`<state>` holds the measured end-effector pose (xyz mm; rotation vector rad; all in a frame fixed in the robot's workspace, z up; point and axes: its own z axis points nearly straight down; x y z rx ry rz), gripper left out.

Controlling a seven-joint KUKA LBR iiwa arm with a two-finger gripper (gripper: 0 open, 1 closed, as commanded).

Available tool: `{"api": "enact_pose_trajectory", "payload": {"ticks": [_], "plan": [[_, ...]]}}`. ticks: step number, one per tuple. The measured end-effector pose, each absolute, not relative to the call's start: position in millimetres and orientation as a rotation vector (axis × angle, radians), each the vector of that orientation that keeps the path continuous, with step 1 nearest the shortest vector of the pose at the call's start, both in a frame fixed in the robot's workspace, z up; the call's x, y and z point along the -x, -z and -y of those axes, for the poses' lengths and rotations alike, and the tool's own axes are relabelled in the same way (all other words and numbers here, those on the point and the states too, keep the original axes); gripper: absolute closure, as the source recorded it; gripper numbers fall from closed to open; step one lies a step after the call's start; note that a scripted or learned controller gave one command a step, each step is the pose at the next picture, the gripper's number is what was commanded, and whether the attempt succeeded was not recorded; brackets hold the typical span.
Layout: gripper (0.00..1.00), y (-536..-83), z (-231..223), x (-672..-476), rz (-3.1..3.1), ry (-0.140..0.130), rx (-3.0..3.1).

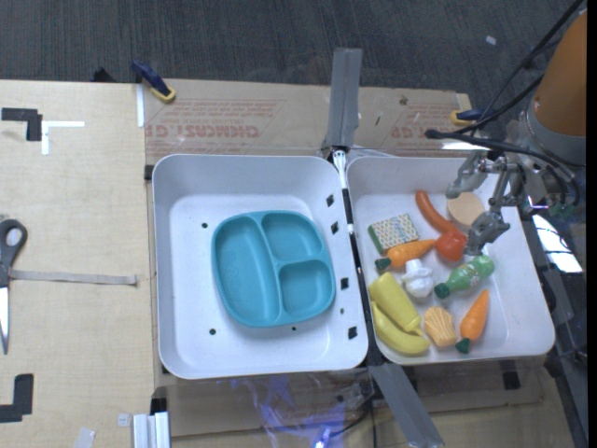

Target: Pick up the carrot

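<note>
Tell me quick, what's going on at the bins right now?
The arm's pincer hangs over the right bin, above a pile of toy food, beside the tomato. Nothing is between its fingers. Two carrots lie there untouched: one mid-pile, one near the front. The left bin holds a blue divided plate.

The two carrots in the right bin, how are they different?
The carrot beside the cracker lies almost sideways in the middle of the right bin; the carrot near the corner stands more up-and-down, by the front wall. The first touches the tomato; the second lies beside the shell-shaped piece. Both are orange with green ends.
</note>
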<state>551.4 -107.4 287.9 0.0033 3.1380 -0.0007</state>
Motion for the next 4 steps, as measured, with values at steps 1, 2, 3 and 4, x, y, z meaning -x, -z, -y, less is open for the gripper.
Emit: {"api": "enact_pose_trajectory", "payload": {"ticks": [1,2,3,4], "plan": [[0.0,-210.3,172.1,-518.2,-3.104,0.001,0.468],[0.0,-146.2,204.3,-489.0,-3.089,0.001,0.558],[0.0,-365.1,222.4,-487.7,-3.101,0.005,0.442],[0.0,-251.1,221.3,-494.8,-3.032,0.001,0.813]]}}
